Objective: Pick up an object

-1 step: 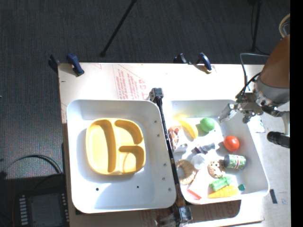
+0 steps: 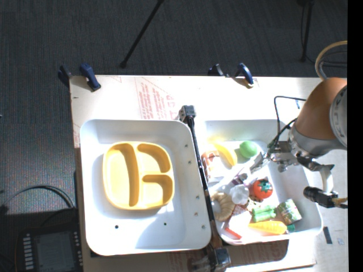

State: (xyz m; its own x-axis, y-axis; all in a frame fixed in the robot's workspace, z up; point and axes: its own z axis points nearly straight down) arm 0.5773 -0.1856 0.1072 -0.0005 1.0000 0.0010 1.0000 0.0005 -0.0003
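The grey arm's two-finger gripper (image 2: 262, 158) hangs over the right white bin (image 2: 306, 222), right of centre — I can't tell its state from here. Just below it sits a red tomato-shaped toy (image 2: 261, 189); a round green toy (image 2: 248, 149) lies upper left. The left white bin (image 2: 142, 239) holds 1 yellow divided plastic tray (image 2: 138, 174).

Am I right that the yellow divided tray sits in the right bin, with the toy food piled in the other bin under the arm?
Not quite. The camera view shows the yellow divided tray in the left bin, not the right one. The rest holds: the toy food, such as the red tomato and green ball, is piled in the other bin, where the arm reaches in.
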